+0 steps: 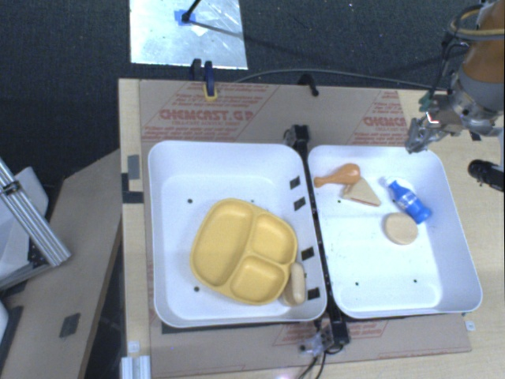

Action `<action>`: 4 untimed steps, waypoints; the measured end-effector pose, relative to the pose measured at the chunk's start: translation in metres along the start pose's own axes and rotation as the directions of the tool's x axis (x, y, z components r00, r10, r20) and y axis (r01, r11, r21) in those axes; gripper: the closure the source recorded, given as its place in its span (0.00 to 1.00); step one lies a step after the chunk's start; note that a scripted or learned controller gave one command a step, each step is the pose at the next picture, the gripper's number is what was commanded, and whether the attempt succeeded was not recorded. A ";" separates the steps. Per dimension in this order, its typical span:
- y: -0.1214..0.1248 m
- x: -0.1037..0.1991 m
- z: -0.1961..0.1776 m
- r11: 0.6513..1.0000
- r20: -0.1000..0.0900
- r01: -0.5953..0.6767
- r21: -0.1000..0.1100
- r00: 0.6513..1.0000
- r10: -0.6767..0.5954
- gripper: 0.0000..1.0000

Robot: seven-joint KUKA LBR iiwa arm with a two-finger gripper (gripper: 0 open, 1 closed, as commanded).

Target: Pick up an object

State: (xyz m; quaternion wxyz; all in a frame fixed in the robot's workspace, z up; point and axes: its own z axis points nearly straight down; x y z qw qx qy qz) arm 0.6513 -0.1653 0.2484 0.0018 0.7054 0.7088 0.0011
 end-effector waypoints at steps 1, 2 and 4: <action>-0.011 0.042 -0.001 1.000 -0.002 0.003 0.003 1.000 -0.003 1.00; -0.029 0.097 0.012 1.000 -0.002 0.003 0.005 1.000 -0.003 1.00; -0.061 0.199 0.013 1.000 -0.004 0.005 0.004 1.000 -0.005 1.00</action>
